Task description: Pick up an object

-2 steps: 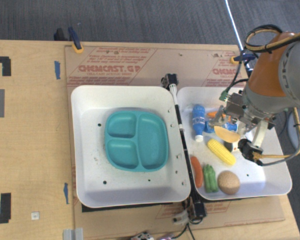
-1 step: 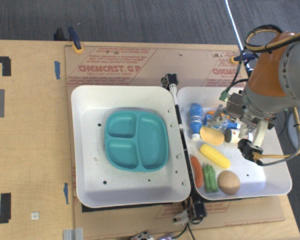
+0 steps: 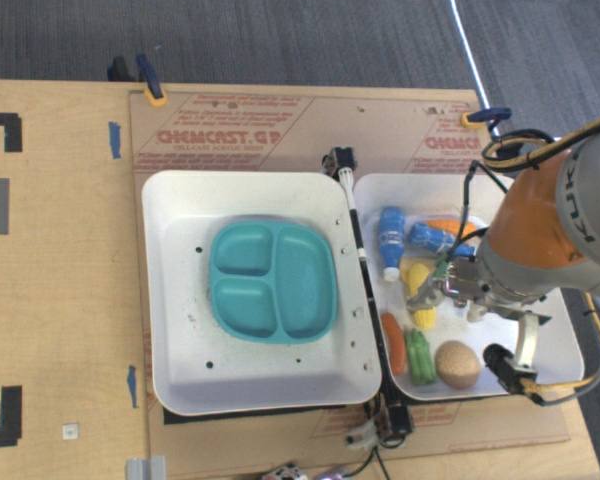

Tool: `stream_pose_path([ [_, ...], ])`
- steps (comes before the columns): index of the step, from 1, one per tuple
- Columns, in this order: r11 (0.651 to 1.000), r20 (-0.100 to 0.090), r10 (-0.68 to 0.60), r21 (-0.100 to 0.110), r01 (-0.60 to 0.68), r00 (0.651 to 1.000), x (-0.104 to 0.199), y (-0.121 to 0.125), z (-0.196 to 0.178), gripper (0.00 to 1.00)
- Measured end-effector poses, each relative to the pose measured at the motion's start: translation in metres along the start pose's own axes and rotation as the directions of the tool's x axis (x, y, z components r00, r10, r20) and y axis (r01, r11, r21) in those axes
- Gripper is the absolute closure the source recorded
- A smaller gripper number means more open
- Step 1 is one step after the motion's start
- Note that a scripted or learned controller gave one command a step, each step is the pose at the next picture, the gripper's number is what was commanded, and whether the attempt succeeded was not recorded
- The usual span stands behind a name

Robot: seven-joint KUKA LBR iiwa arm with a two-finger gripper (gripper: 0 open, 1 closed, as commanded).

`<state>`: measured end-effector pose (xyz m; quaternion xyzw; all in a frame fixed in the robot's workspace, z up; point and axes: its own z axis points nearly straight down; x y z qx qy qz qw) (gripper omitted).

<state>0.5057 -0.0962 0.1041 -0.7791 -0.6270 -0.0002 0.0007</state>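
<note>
Camera view: the hand (image 3: 442,286) hung low over the right bin (image 3: 565,353), among the toys at that bin's left side. Whether it was apart or together could not be told. A yellow toy (image 3: 418,274) lay just beside it at nine o'clock, its long axis running roughly twelve to six. A blue bottle (image 3: 390,236) lay at eleven o'clock, a green toy (image 3: 420,357) and a tan ball (image 3: 458,364) at six. The left bin (image 3: 170,268) carried a teal tray (image 3: 273,279).

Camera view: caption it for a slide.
Gripper over toy food in the right bin; teal tray in the left.
</note>
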Motion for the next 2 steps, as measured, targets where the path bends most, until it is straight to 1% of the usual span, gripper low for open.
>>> stream_pose_path([
  [1, 1.0, 0.0, 0.001, 0.0, -0.001, 1.0, 0.0, 0.0, -0.009, 1.0],
  [2, 0.999, 0.001, 0.044, 0.0, -0.044, 0.999, 0.027, -0.033, -0.104, 1.0],
])
